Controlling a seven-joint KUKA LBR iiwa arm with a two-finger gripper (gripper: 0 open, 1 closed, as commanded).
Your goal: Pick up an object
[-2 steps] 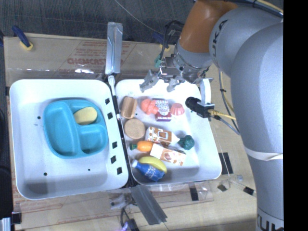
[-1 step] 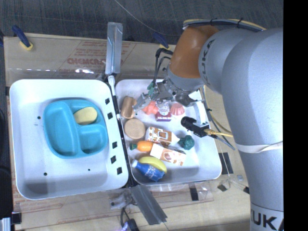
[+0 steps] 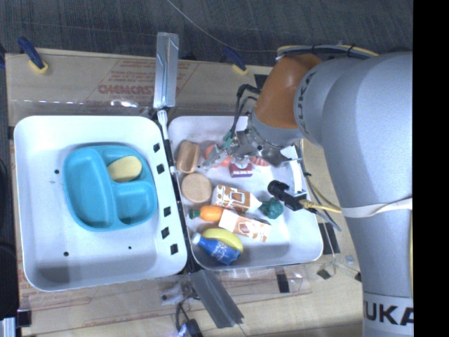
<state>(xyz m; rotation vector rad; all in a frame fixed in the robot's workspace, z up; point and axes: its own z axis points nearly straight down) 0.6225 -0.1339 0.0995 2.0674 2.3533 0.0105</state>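
Hand (image 3: 240,148) hangs low in the right bin (image 3: 309,248), just beside the tan cup (image 3: 187,156); its grip perhaps hidden, cannot tell.

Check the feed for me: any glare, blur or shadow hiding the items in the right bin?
Camera view: even lighting, soft shadows only; the blue tray and banana read sharply. The arm blocks the right bin's upper part, so the tool is hard to read.
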